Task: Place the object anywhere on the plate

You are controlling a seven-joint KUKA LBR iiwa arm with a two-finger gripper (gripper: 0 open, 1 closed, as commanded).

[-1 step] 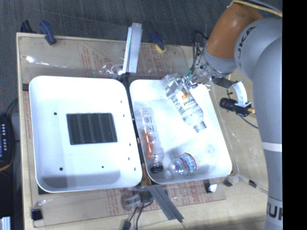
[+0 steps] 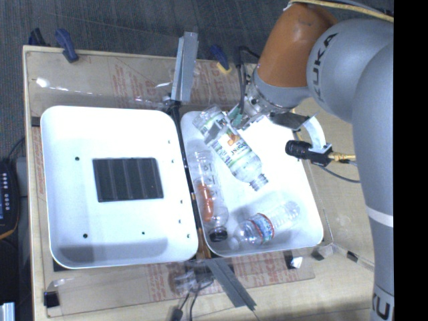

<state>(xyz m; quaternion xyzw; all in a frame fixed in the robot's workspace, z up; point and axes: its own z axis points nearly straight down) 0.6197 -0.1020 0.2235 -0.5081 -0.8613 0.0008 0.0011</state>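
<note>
Clear plastic catches the light in the right bin, where the gripper hangs near the far edge with a clear bottle slanting below it; the bottle's base is up at the fingers and its cap points toward the bin's middle, but whether the fingers actually clamp it I cannot tell. Two more bottles lie in that bin: one with orange liquid along the left wall, another with a blue-red label by the near edge. Over in the left bin, the dark ridged plate sits flat around the centre.
</note>
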